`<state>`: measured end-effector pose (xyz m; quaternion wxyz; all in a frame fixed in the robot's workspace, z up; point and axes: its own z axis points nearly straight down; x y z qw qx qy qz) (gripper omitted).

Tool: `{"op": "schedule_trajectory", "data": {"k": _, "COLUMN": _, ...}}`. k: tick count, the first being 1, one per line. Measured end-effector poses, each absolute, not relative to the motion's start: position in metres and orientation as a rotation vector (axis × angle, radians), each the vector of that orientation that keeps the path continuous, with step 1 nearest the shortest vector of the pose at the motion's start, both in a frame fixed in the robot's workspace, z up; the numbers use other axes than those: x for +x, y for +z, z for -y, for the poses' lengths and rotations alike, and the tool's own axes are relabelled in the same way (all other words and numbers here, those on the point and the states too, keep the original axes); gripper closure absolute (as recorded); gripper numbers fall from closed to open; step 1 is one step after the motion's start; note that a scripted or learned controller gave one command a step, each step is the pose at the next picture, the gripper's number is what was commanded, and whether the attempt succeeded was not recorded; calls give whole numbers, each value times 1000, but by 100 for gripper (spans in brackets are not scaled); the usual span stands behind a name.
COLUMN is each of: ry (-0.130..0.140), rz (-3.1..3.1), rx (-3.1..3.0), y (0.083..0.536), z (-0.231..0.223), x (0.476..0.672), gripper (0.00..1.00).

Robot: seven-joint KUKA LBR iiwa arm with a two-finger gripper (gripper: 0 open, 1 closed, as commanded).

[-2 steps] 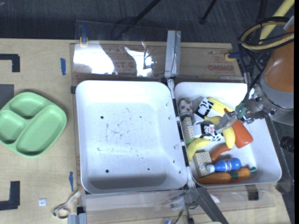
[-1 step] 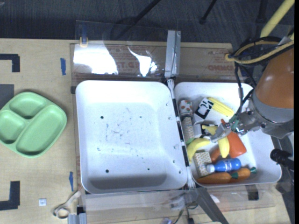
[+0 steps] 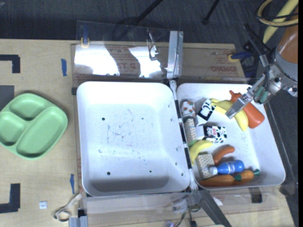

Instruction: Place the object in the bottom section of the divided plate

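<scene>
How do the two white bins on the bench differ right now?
The left shallow white bin shows a bare, scuffed floor, while the right shallow white bin is crowded with toy food, including a yellow banana and a blue bottle. The gripper hovers over the right bin, not the left. Both are white, shallow and round-cornered.
</scene>
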<state>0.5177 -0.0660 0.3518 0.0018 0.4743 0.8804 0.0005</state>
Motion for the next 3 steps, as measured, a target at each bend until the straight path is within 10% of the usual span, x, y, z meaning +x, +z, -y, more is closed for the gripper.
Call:
{"op": "schedule_trajectory", "data": {"k": 1, "ry": 1, "rz": -2702, "rx": 1605, "y": 184, "z": 23, "x": 494, "gripper": 100}}
{"op": "schedule_trajectory", "data": {"k": 2, "ry": 4, "rz": -2952, "rx": 1063, "y": 185, "z": -41, "x": 569, "gripper": 100}}
{"op": "schedule_trajectory", "data": {"k": 3, "ry": 2, "rz": -2655, "rx": 1677, "y": 184, "z": -91, "x": 572, "gripper": 100}}
